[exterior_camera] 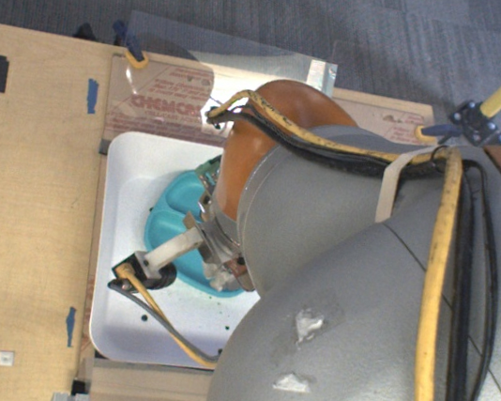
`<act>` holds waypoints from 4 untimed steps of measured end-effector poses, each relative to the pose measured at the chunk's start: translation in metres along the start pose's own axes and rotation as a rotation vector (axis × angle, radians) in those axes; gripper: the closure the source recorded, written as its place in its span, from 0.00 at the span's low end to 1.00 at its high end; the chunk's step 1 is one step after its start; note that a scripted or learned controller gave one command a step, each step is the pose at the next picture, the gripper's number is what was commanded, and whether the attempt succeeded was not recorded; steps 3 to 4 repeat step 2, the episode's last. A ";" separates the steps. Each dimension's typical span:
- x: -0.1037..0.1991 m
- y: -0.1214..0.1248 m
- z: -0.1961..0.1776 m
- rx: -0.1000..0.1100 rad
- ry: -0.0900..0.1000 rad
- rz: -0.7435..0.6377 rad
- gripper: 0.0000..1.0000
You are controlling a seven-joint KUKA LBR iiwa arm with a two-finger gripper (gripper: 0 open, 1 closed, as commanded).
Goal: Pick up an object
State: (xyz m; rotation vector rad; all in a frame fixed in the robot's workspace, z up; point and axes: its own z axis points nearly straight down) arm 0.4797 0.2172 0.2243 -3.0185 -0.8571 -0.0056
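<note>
A turquoise, lobed object [171,220] lies in the white bin [131,175], toward its middle. A small green thing [208,171] peeks out just above it, mostly hidden by the arm. The large grey arm with its orange band [281,133] reaches down over the bin and covers most of it. The gripper is down against the right side of the turquoise object, hidden under the wrist.
Brown cardboard sheets [17,203] lie flat to the left of the bin. A clear plastic sheet [168,95] sits behind the bin's far edge. Yellow cables [433,302] run along the arm at the right.
</note>
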 end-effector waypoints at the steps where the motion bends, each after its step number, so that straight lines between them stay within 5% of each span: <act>1: -0.012 0.013 0.121 -0.002 -0.013 0.276 1.00; 2: 0.005 -0.008 -0.022 -0.001 0.003 0.056 1.00; 4: 0.005 -0.008 -0.022 -0.001 0.003 0.056 1.00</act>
